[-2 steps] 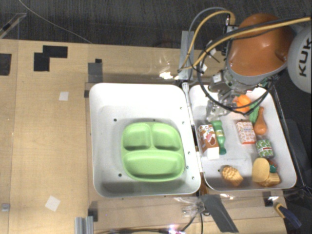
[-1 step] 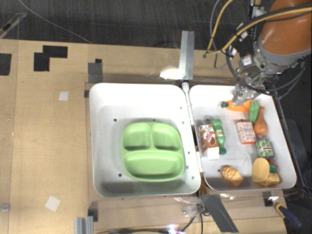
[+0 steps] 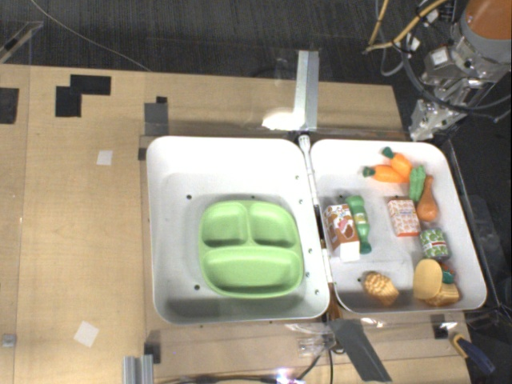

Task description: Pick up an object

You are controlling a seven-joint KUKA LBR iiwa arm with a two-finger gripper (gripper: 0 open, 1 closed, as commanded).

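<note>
Here, taking the right bin (image 3: 460,214) as landmark: along its near wall lie a pinecone-like toy (image 3: 380,287) and a yellow toy (image 3: 432,282); at its centre a small carton (image 3: 402,217); by its far wall a carrot (image 3: 389,170). Beyond its far right corner hangs the gripper (image 3: 428,121), holding nothing; whether it is spread cannot be told.

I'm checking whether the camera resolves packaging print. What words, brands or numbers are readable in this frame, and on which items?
None can be read.
Brown-and-white carton: printed face, too blurred.
Red-and-white box: print too small.
Green bottle: no legible label.
Green can: pattern only, blurred.
Green divided tray: no text.
</note>
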